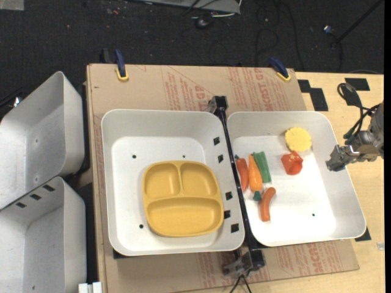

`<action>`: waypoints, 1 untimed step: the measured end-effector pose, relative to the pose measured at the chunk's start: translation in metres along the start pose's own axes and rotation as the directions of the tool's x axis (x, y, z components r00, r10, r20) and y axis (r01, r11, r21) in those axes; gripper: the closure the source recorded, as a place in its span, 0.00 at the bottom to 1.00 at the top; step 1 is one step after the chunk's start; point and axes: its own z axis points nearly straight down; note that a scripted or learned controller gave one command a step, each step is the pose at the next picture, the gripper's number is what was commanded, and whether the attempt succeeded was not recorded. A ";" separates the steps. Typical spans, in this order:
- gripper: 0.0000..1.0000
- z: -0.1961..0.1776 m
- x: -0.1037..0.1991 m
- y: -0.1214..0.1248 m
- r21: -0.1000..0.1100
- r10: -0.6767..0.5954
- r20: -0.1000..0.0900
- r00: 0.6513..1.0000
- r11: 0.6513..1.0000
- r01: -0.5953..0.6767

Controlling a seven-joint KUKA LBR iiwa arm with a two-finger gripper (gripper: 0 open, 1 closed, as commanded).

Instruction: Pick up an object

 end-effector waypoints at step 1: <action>1.00 0.011 0.055 0.008 0.002 -0.004 -0.002 1.000 1.000 0.004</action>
